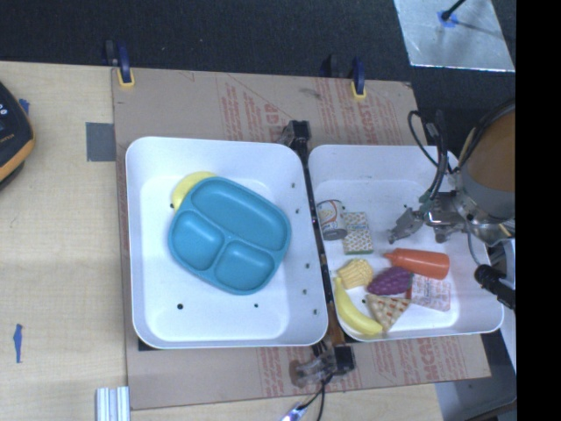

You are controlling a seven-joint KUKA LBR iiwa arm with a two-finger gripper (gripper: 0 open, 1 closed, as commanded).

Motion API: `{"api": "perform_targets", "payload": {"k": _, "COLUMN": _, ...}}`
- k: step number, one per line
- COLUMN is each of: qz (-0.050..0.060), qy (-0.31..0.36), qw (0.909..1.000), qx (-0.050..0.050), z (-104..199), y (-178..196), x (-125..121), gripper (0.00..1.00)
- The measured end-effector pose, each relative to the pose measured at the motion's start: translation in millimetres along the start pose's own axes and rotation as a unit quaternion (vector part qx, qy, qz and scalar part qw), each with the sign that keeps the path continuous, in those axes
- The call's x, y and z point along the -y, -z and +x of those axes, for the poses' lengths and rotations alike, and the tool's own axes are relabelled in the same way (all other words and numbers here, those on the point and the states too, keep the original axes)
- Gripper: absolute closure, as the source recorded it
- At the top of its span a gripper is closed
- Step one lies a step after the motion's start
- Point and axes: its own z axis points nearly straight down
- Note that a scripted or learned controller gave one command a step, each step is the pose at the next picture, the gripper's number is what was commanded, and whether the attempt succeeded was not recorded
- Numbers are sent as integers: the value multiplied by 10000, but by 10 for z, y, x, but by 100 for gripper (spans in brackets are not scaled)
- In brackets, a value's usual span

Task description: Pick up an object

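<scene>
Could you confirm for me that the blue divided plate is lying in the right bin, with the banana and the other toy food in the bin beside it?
Not quite: the blue divided plate lies in the left bin, not the right one, as the camera view shows. The banana and the other toy food are in the right bin beside it, as you said.

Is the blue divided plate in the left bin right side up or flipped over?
Right side up. The blue divided plate shows its three sunken compartments facing the camera, lying flat in the left bin over a yellow item.

Tray (230, 235) in left bin (149, 314), perhaps atop plate (188, 184)
</scene>
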Motion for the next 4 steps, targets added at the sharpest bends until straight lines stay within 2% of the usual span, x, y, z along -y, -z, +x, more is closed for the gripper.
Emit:
{"api": "perform_targets", "payload": {"k": 1, "qz": -75, "qy": -6, "qw": 10000, "qx": 25, "z": 316, "y": -542, "x": 252, "gripper": 0}}
{"api": "perform_targets", "payload": {"k": 2, "qz": -133, "qy": 24, "qw": 9999, "qx": 38, "z": 348, "y": -534, "x": 542, "gripper": 0}}
{"api": "perform_targets", "payload": {"k": 3, "qz": -30, "qy": 0, "qw": 10000, "qx": 9, "z": -101, "y": 304, "x": -470, "gripper": 0}}
{"api": "perform_targets", "payload": {"k": 4, "qz": -3, "qy": -3, "qw": 10000, "qx": -2, "z": 211, "y": 119, "x": 306, "gripper": 0}}
